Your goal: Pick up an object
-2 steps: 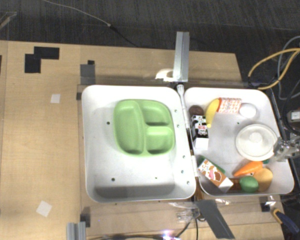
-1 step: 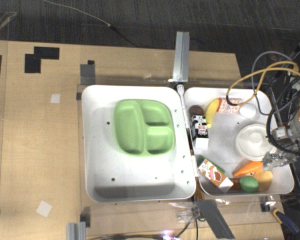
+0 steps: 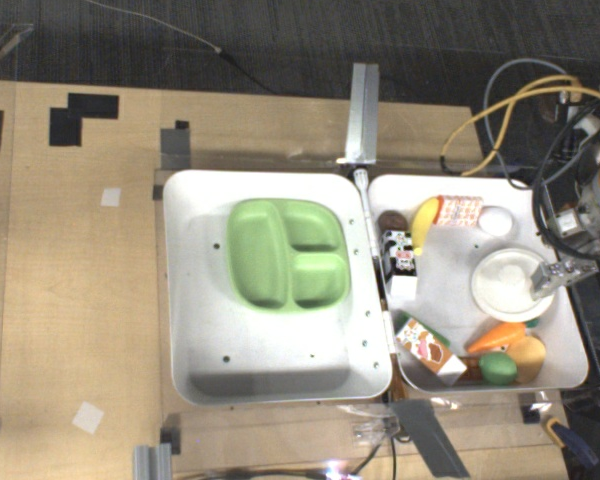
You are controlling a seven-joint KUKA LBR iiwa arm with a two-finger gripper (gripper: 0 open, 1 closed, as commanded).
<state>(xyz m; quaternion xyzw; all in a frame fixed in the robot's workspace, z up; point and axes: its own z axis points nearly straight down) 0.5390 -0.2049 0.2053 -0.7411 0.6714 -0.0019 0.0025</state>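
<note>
While hovering at three o'clock over the right bin (image 3: 576,363), pincer (image 3: 552,278) poised at the rim of the white bowl (image 3: 508,283) (fingers too blurred to call apart or together; cannot tell). Nothing seen gripped. At six o'clock from the bowl: carrot (image 3: 495,336), yellow fruit (image 3: 529,350), green fruit (image 3: 498,369). At nine o'clock: banana (image 3: 424,224). Small carton (image 3: 425,346) toward seven. Left bin (image 3: 195,363) on the counter (image 3: 70,298) carrying a green divided tray (image 3: 286,254).

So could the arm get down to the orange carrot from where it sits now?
Probably yes. The carrot lies on top near the right bin's front edge, uncovered, and the gripper is close, over the white bowl.
</note>
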